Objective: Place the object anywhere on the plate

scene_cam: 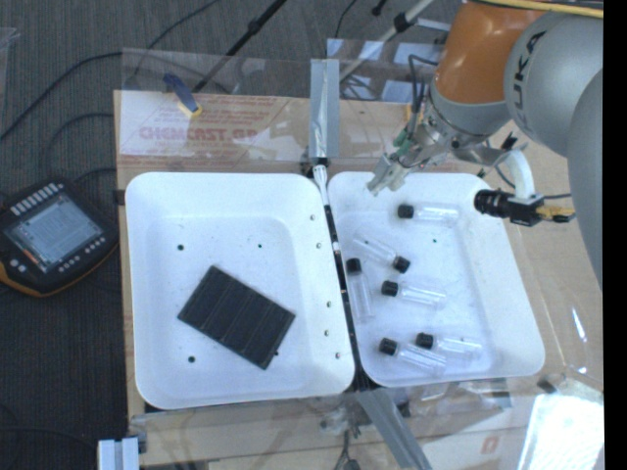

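A dark ribbed rectangular plate [236, 317] lies flat in the left bin [157, 204], toward its front. Several clear vials with black caps lie scattered in the right bin [509, 292]: one near the back [428, 212], one by the divider [382, 255], another at the middle [413, 293], and a pair at the front [431, 351]. My gripper [384, 178] hangs over the back left corner of the right bin, just left of the rear vial. I see nothing held in it. It is well away from the plate.
A pendant with a screen [49, 233] rests on the floor left of the bench. A metal rail [323, 106] runs behind the bins where they meet. A black cylinder on a bracket [505, 204] sticks out at the right bin's back right rim.
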You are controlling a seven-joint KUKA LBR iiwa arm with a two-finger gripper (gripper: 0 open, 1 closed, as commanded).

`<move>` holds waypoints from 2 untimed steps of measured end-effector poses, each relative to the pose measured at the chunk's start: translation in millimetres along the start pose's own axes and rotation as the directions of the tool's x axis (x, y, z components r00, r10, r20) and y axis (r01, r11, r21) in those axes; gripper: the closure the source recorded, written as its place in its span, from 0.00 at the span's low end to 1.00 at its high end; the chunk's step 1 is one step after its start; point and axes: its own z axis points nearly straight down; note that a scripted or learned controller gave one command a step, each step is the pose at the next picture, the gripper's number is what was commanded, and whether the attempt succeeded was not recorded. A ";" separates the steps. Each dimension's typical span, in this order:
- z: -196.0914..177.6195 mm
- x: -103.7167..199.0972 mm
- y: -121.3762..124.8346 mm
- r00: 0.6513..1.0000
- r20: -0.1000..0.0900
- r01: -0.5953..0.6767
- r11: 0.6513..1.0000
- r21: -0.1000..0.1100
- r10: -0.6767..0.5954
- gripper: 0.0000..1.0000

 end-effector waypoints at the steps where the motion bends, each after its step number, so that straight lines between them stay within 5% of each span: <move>1: 23.2 77.0 53.0 1.000 -0.001 -0.026 1.000 0.001 0.026 1.00; 2: 30.9 166.0 70.7 0.992 -0.002 0.128 0.992 0.002 -0.128 1.00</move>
